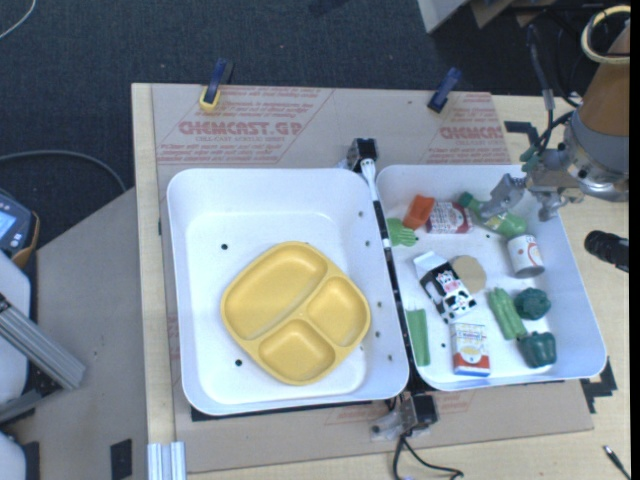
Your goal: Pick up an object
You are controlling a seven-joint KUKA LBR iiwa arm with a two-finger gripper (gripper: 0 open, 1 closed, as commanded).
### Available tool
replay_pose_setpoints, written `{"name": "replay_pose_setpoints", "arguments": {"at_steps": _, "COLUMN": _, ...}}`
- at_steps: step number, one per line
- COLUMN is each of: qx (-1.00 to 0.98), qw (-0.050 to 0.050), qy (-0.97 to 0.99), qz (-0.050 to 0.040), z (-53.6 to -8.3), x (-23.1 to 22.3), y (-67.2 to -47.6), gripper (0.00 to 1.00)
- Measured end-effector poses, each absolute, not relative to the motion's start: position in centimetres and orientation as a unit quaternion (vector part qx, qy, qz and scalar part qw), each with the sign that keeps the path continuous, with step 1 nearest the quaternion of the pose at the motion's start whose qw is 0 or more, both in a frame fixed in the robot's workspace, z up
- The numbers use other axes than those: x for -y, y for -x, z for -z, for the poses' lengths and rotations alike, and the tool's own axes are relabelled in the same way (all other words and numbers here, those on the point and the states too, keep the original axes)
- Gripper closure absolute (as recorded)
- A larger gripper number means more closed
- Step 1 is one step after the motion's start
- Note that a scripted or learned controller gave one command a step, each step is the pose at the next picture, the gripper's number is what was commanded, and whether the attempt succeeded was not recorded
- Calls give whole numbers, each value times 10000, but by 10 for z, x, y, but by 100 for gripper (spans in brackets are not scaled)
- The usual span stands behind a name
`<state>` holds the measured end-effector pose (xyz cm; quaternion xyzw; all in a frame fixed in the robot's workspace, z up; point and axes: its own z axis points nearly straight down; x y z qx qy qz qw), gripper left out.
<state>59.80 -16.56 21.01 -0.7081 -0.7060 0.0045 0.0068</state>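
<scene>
Two shallow white plastic bins sit side by side on a brown cardboard-covered bench point(300, 118) with red print, the sheet held by a yellow-tipped clamp point(213, 86) and a blue clamp point(445, 89) at its far edge. The left white bin point(190, 268) holds a smooth yellow plastic plate with three compartments point(295, 311), lying flat near the middle.

The right white bin point(580, 298) is crowded. Against its left wall lie a small light green soft piece point(401, 234) and, nearer the front, a slim green stick-shaped item point(417, 336). Next come an orange-red block point(419, 210) touching a white packet with a red label point(448, 220), then a black-and-white cow-patterned carton point(446, 285) beside a flat tan round disc point(469, 274), and a small carton with red and white print point(470, 350) at the front. Further right are a ribbed green cucumber-shaped toy point(505, 313), a white cylindrical can point(524, 255) lying on its side, a dark green rounded lumpy toy point(533, 302) and a dark green pepper-shaped toy point(538, 348).

At the far right corner the grey metal gripper point(505, 200) hangs over the bin's back edge, just above a light green bottle-shaped toy point(505, 221). Whether its fingers are apart or together cannot be told; nothing is visibly held. A grey arm with an orange band point(600, 118) reaches in behind it.
</scene>
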Motion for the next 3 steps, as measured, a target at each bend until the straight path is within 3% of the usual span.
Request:
{"name": "replay_pose_setpoints", "arguments": {"at_steps": 1, "qx": 7071, "qw": 7, "qy": 7072, "qz": -3, "z": -219, "x": 165, "y": -601, "gripper": 0}}
{"name": "replay_pose_setpoints", "arguments": {"at_steps": 3, "qx": 7072, "qw": 29, "qy": 7070, "qz": -15, "z": -114, "x": 170, "y": -606, "gripper": 0}}
